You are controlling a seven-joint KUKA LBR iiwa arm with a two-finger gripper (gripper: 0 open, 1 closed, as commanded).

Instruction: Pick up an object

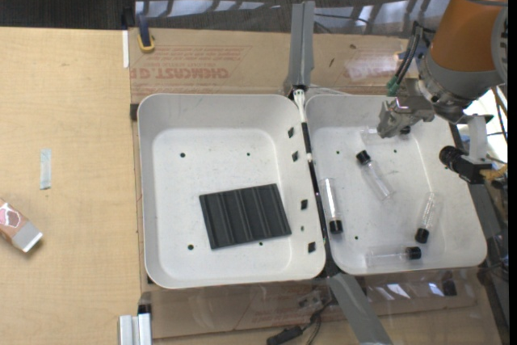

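Near rim of right bin (404, 269): a clear tube with a black cap (393, 256) lies flat just inside the bin's near wall, cap toward the right.
Right side of right bin: a second clear tube (425, 218) lies slantwise a little farther in, its black cap at the near end.
Left wall of right bin: a third tube (331, 206) lies along the divider, cap at the near end.
Middle of right bin: a fourth tube (372, 174) lies tilted, cap at the far end, closest of the four to the gripper.
Beside the right bin: the left bin (161, 174) holds a dark ribbed panel (245, 216), flat on its floor.
Counter (65, 109), well left of the right bin: a small pale strip (45, 170) and a wrapped bar (16, 227) at the edge.
Far part of right bin: the gripper (396, 124) hangs just over the floor, beyond the fourth tube and apart from it.
Fingers: too small and blurred to judge their spread; nothing is seen between them.
Progress: as I judge it, no object is lifted yet; all four tubes lie on the bin floor, so the approach, grasp and lift are all left to do.
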